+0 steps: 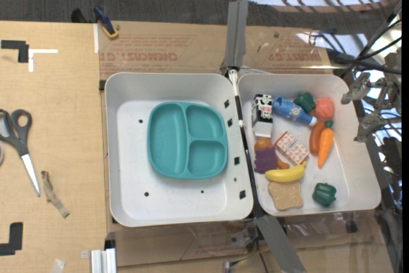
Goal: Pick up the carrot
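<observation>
One fixed camera looks down at a slant, seemingly from fairly high, on both bins point(121, 137).

Two white bins, the left bin point(121, 156) and the right bin point(358, 192), sit side by side. One teal divided plate point(188, 140) lies in the left. The right holds one carrot point(325, 143), one banana point(285, 173), one bread slice point(285, 195), one green pepper point(324, 194) and one blue bottle point(293, 110). One pair of scissors point(20, 144) lies on the bench.
</observation>
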